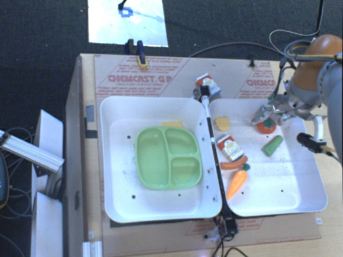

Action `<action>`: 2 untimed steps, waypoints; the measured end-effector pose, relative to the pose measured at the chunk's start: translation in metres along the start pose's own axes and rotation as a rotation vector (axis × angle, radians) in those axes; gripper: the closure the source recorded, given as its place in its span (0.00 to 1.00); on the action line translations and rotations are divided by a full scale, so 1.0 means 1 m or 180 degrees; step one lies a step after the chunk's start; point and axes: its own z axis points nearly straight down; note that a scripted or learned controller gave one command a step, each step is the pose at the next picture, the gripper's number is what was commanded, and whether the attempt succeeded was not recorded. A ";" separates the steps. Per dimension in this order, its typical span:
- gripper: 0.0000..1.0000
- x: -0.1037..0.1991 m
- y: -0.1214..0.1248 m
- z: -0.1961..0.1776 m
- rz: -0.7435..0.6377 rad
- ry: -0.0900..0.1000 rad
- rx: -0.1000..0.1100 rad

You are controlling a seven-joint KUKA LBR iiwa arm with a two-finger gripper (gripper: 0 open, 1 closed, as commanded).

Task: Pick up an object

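Note:
My gripper (266, 119) hangs over the back of the right bin (300, 197), its metal fingers straddling a small red tomato-like object (266, 126). The fingers sit close on either side of it. A green pickle-shaped piece (272, 145) lies just in front of the gripper. Further left lie a yellow round chip (222, 123), a small red-and-white carton (230, 147), a red sausage (233, 164) and an orange carrot (237, 181).
The left bin (120, 143) holds a green divided plate (169, 157) and a yellow slice (172, 125) behind it. Another small carton (207, 84) stands on the board behind the bins. The arm's orange band (316, 58) and cables hang at the right.

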 end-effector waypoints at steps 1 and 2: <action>1.00 -0.001 0.002 -0.013 -0.0010 -0.0016 -0.0022; 1.00 0.002 0.001 -0.178 0.0000 -0.0017 -0.0029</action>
